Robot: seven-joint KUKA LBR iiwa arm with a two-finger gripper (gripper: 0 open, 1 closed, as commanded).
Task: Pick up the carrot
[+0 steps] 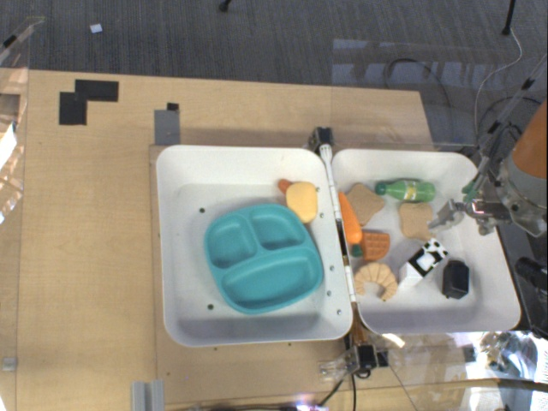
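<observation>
Carrot flat along right bin's left wall, lengthwise near-far

Robotics lab, plywood bench with two white bins, black tape marks, loose cables, tripod legs

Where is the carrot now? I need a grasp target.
The carrot lies in the right bin, along its left wall, beside the divider, just above the waffle.

No readable text, labels or numbers.
</observation>
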